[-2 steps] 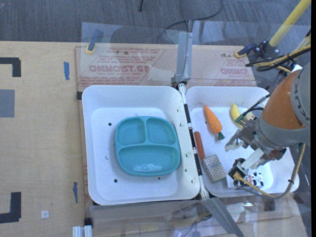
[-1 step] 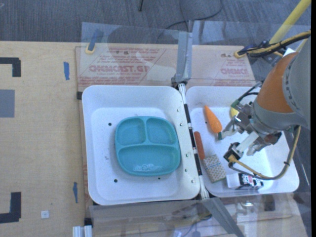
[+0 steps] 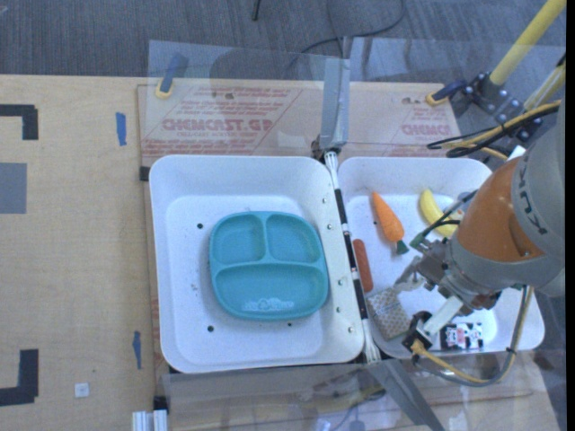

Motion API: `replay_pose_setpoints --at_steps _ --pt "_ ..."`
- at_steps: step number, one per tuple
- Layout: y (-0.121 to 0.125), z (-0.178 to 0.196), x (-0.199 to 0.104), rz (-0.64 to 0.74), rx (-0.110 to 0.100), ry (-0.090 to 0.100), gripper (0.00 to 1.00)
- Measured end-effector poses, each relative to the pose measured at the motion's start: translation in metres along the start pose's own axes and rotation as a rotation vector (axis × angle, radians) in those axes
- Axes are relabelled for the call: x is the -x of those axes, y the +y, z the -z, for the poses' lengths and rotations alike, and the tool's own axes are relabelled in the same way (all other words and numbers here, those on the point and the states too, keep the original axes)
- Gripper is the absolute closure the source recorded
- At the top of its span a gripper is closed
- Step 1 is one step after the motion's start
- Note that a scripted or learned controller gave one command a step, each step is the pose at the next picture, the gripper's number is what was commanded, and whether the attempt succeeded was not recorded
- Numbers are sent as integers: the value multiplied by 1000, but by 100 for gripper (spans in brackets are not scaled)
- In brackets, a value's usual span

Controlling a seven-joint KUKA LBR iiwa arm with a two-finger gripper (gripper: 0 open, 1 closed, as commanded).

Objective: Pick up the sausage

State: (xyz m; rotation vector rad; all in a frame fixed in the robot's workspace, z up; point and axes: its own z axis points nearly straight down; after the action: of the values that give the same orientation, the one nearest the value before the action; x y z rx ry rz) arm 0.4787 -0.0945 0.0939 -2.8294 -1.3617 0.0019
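Camera view: the sausage (image 3: 362,265) lies in the right bin (image 3: 404,165), hard along the wall next to the left bin (image 3: 171,241). Its long axis runs up-down in the view, parallel to that wall. My gripper (image 3: 410,282) hangs over the same bin, near the sausage and off toward the view's right. I can't tell if the gripper is spread or closed; nothing visibly in it. I judge the next move is a short shift toward the view's left, closing across the sausage's short side. Room is tight: wall just beside it on one side, carrot (image 3: 388,218) near its upper end, grey speckled pad (image 3: 386,309) just beside its lower end. Banana (image 3: 433,206) is further off. Bin floor is white and flat. The teal plate (image 3: 216,251) sits in the left bin, both bins on the wooden desk (image 3: 72,241).
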Motion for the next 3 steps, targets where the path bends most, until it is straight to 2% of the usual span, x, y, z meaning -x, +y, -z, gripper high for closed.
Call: replay_pose_setpoints --at_steps 1,2,3 --pt "81 -5 -42 -37 8 2 0" --pt "14 -5 12 -67 9 7 0" --pt "2 90 -40 -58 -1 -1 0"
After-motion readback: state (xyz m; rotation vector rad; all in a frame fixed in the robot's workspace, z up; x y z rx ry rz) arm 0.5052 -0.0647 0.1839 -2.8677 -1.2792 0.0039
